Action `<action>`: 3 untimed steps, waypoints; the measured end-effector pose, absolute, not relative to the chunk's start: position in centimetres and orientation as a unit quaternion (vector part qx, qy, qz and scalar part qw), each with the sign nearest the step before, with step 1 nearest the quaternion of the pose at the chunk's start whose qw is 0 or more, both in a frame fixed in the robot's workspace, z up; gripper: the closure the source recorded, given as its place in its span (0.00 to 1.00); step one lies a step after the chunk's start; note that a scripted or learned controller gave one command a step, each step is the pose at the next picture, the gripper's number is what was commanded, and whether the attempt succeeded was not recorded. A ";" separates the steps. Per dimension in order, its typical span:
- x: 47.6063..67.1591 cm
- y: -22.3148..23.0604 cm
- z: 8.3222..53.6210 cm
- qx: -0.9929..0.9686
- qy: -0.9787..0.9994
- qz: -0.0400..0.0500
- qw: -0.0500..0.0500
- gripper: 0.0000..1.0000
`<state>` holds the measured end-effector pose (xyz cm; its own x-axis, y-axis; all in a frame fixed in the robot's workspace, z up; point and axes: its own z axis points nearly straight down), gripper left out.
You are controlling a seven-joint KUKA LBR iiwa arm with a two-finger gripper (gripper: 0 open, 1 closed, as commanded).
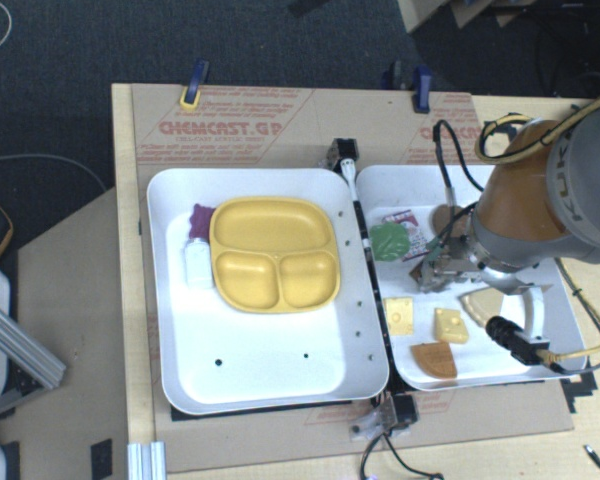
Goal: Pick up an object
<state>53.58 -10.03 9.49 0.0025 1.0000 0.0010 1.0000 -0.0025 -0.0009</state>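
Grey hand [435,266] low beside green toy [388,241]

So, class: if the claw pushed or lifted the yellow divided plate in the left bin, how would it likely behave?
The yellow divided plate looks like moulded plastic, so probably stiff and light for its size. It lies flat and wide, so it should slide across the left bin rather than tip or roll. Its smooth rim may slip from a pinch.

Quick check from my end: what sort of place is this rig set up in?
Most likely a robotics lab or test cell, not a kitchen. The two white bins sit on a board clamped to a bench, loose cables trail around the arm, and the items are toy-like food pieces beside a yellow divided tray.
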 end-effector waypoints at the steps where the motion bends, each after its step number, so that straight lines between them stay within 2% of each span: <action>1: 54.3 -9.2 14.9 -0.706 -0.708 -0.002 -0.003 1.00; 2: 53.4 -9.1 20.2 -0.707 -0.707 -0.002 -0.003 1.00; 3: 53.5 -9.1 22.6 -0.707 -0.708 -0.001 -0.002 1.00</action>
<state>53.50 -9.14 22.64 -0.0011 1.0000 -0.0015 1.0000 0.0012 0.0053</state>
